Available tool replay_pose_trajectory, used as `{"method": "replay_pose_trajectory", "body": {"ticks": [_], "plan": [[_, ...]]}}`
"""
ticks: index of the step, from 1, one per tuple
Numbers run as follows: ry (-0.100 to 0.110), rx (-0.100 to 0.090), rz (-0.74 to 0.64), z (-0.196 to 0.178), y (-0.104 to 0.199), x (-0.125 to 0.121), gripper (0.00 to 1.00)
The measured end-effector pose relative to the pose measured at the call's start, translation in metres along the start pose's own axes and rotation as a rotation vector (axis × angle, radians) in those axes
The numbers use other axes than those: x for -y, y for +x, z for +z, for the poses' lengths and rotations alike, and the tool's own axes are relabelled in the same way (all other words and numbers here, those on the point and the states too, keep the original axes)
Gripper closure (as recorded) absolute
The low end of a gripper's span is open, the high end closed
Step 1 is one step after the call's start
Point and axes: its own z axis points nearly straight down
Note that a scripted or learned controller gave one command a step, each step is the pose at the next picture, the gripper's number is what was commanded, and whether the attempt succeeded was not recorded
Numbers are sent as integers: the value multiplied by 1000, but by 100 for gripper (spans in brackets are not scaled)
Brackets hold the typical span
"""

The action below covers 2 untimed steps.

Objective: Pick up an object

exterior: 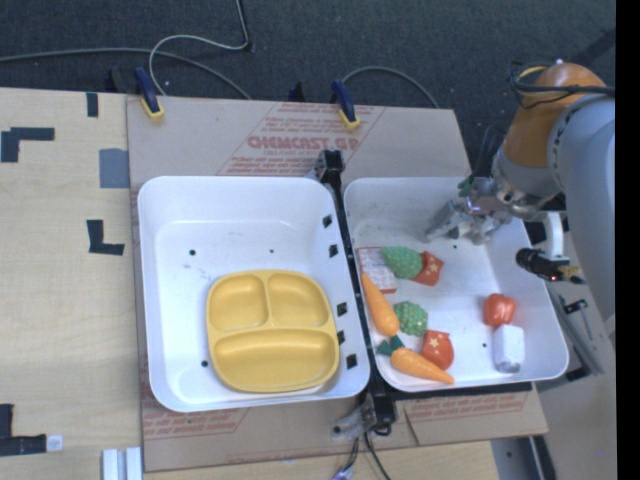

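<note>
The right bin holds several toy foods. A green broccoli lies beside a red piece near the middle. Below them are an orange carrot, a second broccoli, a red strawberry and another carrot. A red tomato and a white cylinder sit at the right side. My gripper hangs over the bin's back part, up and right of the first broccoli, open with nothing between its fingers.
The left bin carries a yellow divided plate. A black divider strip runs between the bins. Blue clamps and cables lie behind the cardboard base. The arm's grey body stands along the right bin's right wall.
</note>
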Motion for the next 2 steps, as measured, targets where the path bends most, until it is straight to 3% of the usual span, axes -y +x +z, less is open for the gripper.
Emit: {"method": "replay_pose_trajectory", "body": {"ticks": [1,2], "plan": [[0,-5,-3,0,-6,-1,0],[-44,8,-8,-4,-1,-9,0]]}}
